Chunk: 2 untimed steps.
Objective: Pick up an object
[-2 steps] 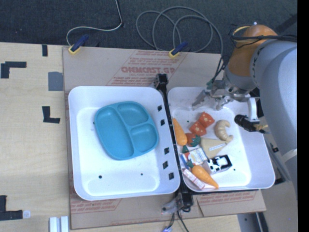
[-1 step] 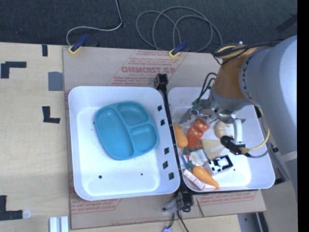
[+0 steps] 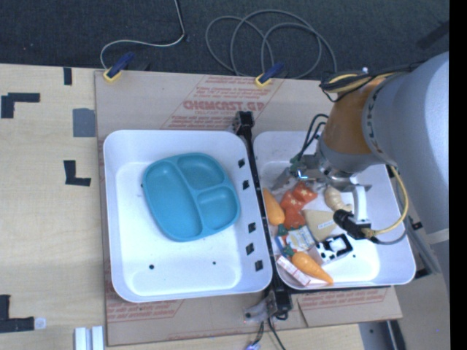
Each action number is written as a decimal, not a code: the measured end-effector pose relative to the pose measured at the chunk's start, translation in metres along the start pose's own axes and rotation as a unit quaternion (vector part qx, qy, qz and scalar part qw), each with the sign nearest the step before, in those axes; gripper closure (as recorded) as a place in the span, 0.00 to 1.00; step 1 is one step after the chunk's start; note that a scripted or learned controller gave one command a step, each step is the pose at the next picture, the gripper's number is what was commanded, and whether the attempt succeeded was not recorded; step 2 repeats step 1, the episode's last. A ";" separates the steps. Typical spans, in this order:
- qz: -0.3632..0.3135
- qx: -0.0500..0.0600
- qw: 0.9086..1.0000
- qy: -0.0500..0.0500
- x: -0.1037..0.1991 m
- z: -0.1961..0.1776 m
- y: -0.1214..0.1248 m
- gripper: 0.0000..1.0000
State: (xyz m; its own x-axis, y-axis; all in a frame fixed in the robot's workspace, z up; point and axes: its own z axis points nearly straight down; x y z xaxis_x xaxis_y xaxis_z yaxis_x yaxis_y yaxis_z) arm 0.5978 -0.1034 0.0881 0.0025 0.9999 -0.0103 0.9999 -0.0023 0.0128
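The right bin holds a heap of small objects. A red crumpled piece lies near its middle, with an orange carrot-like piece to its left. A pale yellow wedge and a small cream lump lie to its right. Nearer the front lie a second orange carrot, a pink-and-white packet and a black-and-white tag. My gripper hangs low over the bin's back half, just above the red piece, largely hidden by the wrist.
The left bin holds a blue divided plate. A black divider runs between the bins. The grey arm with its orange band covers the right bin's back right. Cables lie behind the bins.
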 end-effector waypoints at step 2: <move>-0.001 0.002 1.000 0.001 0.001 -0.009 0.000 1.00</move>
